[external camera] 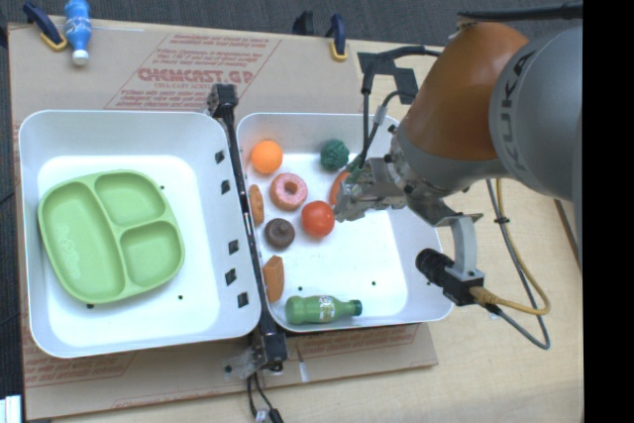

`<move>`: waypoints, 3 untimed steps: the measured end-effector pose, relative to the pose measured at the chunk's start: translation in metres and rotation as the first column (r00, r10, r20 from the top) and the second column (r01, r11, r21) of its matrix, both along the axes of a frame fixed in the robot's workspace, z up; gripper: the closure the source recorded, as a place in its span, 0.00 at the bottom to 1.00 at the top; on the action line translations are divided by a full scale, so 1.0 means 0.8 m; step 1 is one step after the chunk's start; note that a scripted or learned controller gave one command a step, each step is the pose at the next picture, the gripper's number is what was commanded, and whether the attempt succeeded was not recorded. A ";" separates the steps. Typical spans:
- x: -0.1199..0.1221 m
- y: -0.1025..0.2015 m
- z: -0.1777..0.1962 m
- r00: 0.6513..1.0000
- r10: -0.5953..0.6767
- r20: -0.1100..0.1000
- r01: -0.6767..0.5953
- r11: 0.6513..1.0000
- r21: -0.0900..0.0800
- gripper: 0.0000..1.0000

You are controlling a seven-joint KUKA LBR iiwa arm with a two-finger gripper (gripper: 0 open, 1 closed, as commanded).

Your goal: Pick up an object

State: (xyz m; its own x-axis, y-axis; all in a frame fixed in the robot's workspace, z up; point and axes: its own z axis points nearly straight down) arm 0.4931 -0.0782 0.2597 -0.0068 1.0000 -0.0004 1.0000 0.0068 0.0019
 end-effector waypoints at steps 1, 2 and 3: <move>0.014 -0.071 -0.051 1.000 -0.001 -0.005 0.001 1.000 0.000 1.00; 0.065 -0.134 -0.062 1.000 -0.003 -0.004 0.003 1.000 0.001 1.00; 0.018 -0.167 0.042 1.000 -0.002 0.000 0.002 1.000 -0.001 1.00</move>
